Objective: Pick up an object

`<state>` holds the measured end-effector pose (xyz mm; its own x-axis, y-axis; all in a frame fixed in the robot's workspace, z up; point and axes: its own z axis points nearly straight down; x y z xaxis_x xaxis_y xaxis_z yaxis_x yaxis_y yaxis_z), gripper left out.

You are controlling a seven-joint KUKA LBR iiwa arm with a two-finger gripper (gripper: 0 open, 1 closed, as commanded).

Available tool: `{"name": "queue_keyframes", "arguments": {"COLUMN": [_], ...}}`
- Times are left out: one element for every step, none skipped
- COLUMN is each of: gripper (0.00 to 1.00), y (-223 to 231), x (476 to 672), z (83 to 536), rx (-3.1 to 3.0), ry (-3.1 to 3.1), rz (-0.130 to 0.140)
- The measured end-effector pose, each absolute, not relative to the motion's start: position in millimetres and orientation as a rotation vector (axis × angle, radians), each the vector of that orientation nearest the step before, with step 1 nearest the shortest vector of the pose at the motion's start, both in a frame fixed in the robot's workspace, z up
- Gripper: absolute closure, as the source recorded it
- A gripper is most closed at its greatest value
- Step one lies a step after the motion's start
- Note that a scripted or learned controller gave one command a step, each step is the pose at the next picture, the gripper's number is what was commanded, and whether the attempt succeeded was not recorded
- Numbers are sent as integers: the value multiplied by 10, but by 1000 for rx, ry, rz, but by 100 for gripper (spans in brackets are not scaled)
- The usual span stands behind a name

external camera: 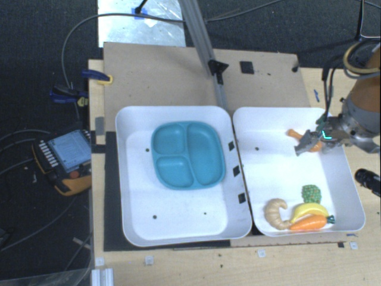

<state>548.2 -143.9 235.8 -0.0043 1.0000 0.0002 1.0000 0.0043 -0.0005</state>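
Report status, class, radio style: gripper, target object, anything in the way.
Two-finger gripper low in right white bin, beside small orange piece. Grasp unconfirmed. Green broccoli, yellow banana, orange carrot, tan croissant clustered apart. Nothing blocking.

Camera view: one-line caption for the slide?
Arm's hand low over right bin beside an orange item; toy foods clustered at near corner; blue tray in left bin.

Small orange piece (293,134) lies in the right bin (beside the gripper)
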Motion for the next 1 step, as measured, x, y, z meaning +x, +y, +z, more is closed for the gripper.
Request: {"name": "queue_keyframes", "arguments": {"gripper": [0], "y": [-1439], "x": [5487], "z": [2364], "rx": [-2217], "ry": [-2227], "rz": [-1]}}
